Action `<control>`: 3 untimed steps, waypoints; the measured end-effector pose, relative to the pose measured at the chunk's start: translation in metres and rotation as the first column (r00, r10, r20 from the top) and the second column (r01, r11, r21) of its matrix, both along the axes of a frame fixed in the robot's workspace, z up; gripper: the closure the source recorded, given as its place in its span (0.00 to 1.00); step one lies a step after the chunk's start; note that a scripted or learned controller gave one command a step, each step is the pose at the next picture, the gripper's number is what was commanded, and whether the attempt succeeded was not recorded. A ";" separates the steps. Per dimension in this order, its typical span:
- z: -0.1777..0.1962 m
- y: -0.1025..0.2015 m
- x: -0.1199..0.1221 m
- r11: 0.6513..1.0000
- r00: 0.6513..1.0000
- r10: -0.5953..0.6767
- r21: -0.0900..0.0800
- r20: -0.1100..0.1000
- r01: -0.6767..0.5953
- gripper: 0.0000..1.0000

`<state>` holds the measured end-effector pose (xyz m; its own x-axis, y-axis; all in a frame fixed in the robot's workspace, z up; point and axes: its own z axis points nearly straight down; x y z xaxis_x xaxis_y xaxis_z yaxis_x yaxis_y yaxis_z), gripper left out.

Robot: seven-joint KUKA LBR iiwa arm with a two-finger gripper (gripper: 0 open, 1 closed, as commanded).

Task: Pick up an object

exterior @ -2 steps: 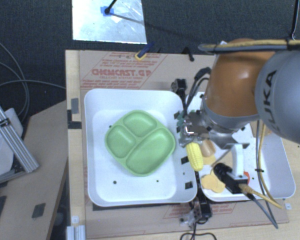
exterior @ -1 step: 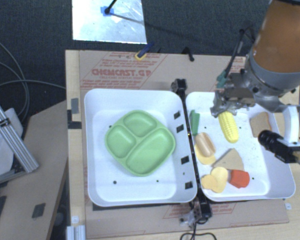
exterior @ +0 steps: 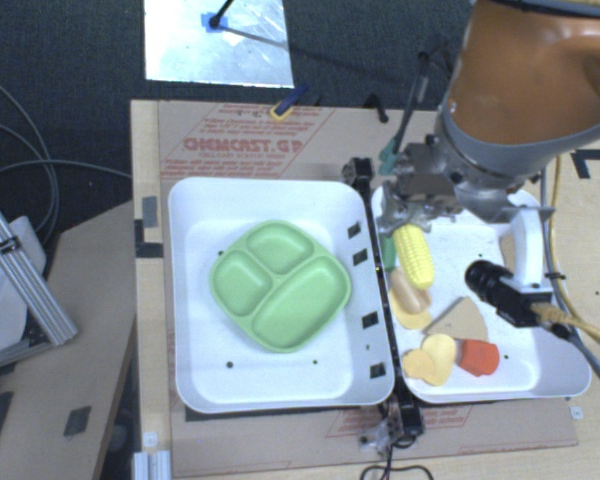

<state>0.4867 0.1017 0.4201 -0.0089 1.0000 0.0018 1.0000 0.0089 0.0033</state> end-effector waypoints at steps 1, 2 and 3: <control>0.011 -0.003 0.001 1.000 1.000 0.002 -0.001 0.003 -0.002 1.00; -0.054 -0.061 0.000 1.000 1.000 -0.014 -0.004 -0.006 0.014 1.00; -0.015 -0.034 0.000 1.000 1.000 -0.003 0.000 0.002 0.003 1.00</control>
<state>0.4871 0.0675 0.4047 -0.0060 1.0000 0.0016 1.0000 0.0059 0.0057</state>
